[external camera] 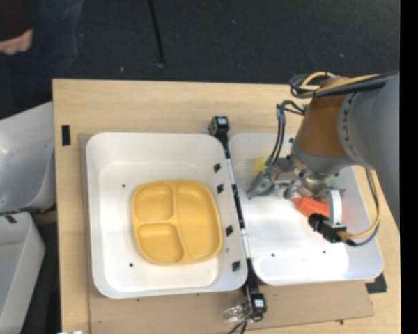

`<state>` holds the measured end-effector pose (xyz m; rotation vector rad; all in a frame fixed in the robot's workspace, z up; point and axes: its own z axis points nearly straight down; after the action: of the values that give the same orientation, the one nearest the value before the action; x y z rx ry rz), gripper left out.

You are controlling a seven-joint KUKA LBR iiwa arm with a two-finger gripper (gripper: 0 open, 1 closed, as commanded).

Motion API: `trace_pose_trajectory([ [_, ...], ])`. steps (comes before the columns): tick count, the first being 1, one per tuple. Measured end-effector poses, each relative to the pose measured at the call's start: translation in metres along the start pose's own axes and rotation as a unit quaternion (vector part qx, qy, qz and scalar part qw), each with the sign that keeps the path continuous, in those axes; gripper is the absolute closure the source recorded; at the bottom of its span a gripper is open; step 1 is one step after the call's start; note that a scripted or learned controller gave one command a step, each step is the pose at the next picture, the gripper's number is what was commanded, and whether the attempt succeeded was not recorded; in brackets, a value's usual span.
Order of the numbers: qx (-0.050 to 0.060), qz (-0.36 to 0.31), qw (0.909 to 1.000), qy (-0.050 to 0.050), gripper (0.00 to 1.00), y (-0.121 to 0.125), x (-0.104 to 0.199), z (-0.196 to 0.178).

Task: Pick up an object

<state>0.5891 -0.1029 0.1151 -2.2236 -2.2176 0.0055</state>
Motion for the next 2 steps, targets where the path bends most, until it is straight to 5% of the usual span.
trace_pose_trajectory([
  [1,-0.003,0.003,1.0000,0.001,1.00,0.001,0.000,-0.014],
  [2,-0.003,0.001,1.0000,0.001,1.00,0.001,-0.001,-0.056],
])
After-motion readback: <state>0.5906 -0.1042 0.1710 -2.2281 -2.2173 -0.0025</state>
